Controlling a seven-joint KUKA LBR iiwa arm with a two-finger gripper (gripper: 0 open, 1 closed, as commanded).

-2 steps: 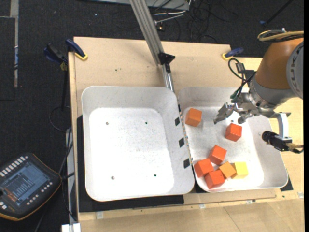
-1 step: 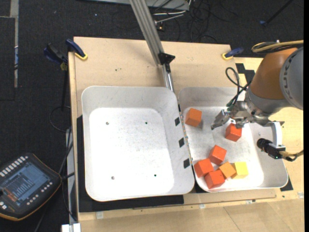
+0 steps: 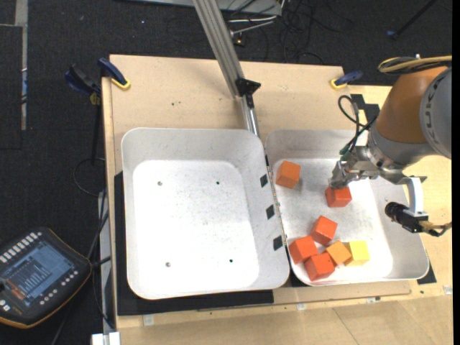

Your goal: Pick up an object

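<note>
Nearest me, red, orange and yellow blocks (image 3: 325,250) are sitting clustered in the right bin (image 3: 402,261). Farther back, the pincer (image 3: 346,180) is hovering right above a red block (image 3: 338,195); I cannot tell whether it is gripping. An orange block (image 3: 288,174) is lying beyond.

- Two bins sit side by side on the desk (image 3: 302,85): the left bin (image 3: 144,192) at 9 o'clock, the right bin (image 3: 402,261) at 3 o'clock.
- All blocks lie in the right bin.
- One block (image 3: 288,174) sits alone toward 11 o'clock.
- The gripper (image 3: 343,180) hangs directly over a block (image 3: 339,195) near the bin's middle.
- A cluster of blocks (image 3: 327,249) lies at 6 o'clock, touching.
- A pendant (image 3: 36,272) rests at the far 8 o'clock, off the desk.
</note>
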